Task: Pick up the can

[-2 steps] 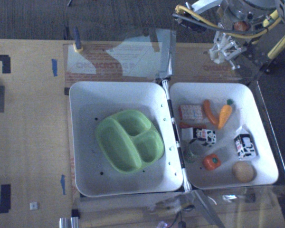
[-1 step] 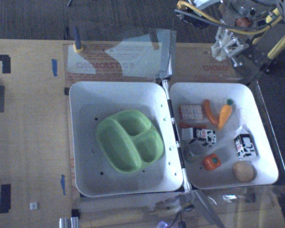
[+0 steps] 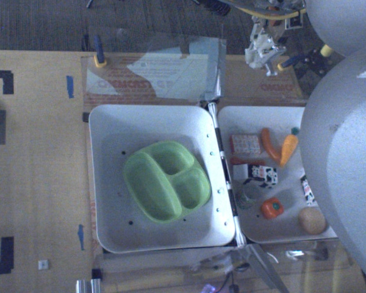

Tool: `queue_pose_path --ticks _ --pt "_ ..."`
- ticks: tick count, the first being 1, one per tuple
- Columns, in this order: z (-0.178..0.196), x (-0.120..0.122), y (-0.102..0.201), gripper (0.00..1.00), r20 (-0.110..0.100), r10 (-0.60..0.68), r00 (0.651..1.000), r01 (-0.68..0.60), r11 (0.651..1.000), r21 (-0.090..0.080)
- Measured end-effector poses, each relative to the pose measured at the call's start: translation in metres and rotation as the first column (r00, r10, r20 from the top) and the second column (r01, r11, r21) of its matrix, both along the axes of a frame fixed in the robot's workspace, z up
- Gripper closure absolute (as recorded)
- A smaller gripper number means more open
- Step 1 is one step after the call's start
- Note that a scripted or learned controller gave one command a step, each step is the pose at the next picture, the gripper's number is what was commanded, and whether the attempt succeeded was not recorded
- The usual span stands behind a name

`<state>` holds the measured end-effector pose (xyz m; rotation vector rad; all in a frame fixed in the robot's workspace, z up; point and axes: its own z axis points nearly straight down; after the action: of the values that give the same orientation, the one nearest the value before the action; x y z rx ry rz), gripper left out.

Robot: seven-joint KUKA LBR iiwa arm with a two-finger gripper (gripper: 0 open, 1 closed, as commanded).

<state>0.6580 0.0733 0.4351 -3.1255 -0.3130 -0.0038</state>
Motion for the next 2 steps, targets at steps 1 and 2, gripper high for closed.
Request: queue_pose_path --ticks 1,2 --pt "-0.001 -0.068 -0.029 1.0 -0.004 -0.001 1.0 0.001 1.0 0.0" --pt "-0.001 -0.096 -0.003 1.0 -0.004 0.0 1.0 0.0 1.0 -0.001"
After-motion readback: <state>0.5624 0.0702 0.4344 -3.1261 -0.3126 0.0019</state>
